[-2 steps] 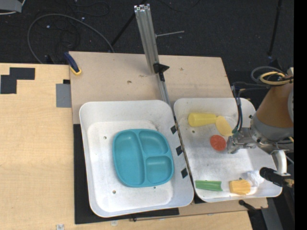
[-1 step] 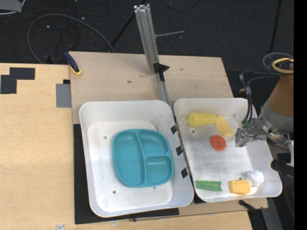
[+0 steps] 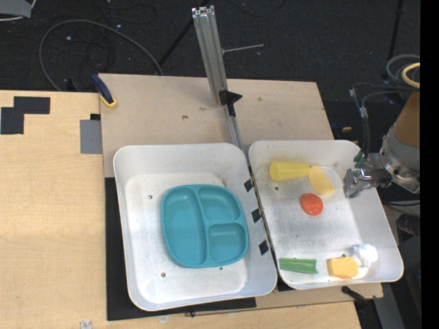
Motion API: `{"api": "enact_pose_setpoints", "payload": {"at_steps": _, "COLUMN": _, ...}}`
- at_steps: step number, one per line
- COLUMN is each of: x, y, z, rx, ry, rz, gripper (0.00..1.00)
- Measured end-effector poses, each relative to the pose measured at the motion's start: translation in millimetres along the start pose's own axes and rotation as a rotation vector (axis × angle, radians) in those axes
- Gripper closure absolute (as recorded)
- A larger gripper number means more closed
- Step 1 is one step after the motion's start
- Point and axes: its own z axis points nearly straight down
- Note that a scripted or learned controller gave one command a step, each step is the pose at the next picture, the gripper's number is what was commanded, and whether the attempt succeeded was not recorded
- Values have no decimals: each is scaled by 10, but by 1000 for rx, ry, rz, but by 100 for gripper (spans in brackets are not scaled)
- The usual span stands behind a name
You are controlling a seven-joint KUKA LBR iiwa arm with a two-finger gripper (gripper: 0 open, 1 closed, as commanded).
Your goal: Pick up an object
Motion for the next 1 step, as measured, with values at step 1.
{"api": "enact_pose_setpoints", "payload": {"at_steps": 1, "x": -7, "y": 5, "z": -171, "rx": 3, "ry": 1, "rz": 0, "gripper": 100}}
